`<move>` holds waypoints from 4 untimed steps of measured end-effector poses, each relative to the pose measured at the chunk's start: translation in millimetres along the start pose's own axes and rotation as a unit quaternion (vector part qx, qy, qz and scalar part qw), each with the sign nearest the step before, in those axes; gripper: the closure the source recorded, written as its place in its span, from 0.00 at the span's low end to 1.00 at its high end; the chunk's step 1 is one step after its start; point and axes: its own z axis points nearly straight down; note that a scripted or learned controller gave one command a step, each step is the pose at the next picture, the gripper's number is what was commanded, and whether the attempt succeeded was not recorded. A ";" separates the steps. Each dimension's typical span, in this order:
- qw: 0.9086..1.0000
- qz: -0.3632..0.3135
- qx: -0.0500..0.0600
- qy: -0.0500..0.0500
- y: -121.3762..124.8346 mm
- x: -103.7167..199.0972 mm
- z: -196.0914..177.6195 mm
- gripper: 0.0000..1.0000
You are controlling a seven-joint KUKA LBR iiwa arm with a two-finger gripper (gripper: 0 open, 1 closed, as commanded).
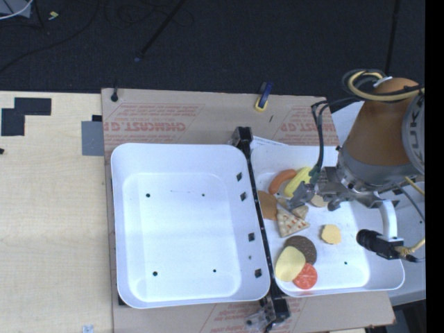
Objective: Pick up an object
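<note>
The right white bin holds several toy food pieces. An orange piece and a yellow piece lie at its upper left, with a brown piece below them. A tan waffle-like wedge sits mid-bin, and a small yellow round lies to its right. A dark brown disc, a pale yellow oval and a red round cluster at the front. My gripper is low over the bin, just under the yellow piece and above the wedge.
The left white bin lies beside the right one, with a black divider between them. The grey and orange arm covers the right bin's back right. A black part with cables hangs over the right side.
</note>
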 end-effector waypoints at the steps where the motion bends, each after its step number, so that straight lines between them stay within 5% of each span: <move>1: 1.000 0.001 -0.003 -0.004 -1.3 1.0 111.6 0.00; 3: 1.000 -0.002 -0.003 -0.001 104.4 -32.6 112.7 0.00; 4: 1.000 0.000 -0.001 0.000 78.6 -0.5 113.0 0.00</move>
